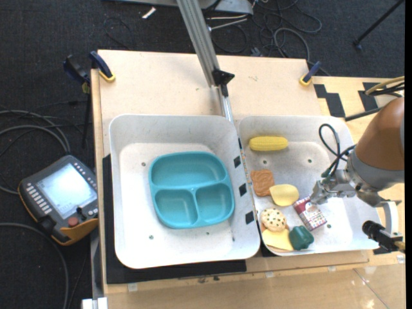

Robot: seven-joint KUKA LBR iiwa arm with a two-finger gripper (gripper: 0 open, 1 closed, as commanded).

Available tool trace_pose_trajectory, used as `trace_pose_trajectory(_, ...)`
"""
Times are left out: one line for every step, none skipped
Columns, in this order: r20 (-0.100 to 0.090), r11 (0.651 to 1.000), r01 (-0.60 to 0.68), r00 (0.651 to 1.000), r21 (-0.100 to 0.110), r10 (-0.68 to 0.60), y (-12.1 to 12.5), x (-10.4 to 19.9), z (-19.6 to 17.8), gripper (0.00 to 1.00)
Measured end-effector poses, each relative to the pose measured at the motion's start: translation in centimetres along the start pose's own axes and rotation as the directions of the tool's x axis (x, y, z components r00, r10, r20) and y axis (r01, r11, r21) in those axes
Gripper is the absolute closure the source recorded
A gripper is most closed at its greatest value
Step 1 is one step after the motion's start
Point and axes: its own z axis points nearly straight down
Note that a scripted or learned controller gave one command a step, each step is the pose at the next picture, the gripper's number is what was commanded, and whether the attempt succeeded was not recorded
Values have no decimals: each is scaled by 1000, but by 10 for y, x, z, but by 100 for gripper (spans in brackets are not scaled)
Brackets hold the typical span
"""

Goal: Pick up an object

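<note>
- Overhead, the camera view looks down on a bench (161, 82) bearing two shallow white bins side by side.
- Inside the left bin (129, 140) sits a teal divided tray (191, 188), with three compartments, lying flat.
- Over in the right bin (335, 237) lie several toy foods: a yellow corn cob (268, 144) at the far side, a brown bread slice (262, 182) nearer, and a pale yellow piece (284, 194) just beside it.
- Along the near rim are a chocolate-chip cookie (273, 220), a yellow wedge (278, 239) under it, and a dark green piece (300, 237).
- A small red-and-white packet (310, 215) lies right of the cookie.
- Reaching in from the right, the arm (383, 150) puts its gripper (319, 196) right at the packet's far end; I cannot tell how its pincer stands.
</note>
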Motion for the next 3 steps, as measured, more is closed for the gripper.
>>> trace_pose_trajectory(3,1000,-1,1000,6,1,-3,-6,-46,100)
trace_pose_trajectory(3,1000,1,1000,5,-1,-6,-2,-91,100)
trace_pose_trajectory(4,1000,0,1000,5,0,-4,-11,-139,100)
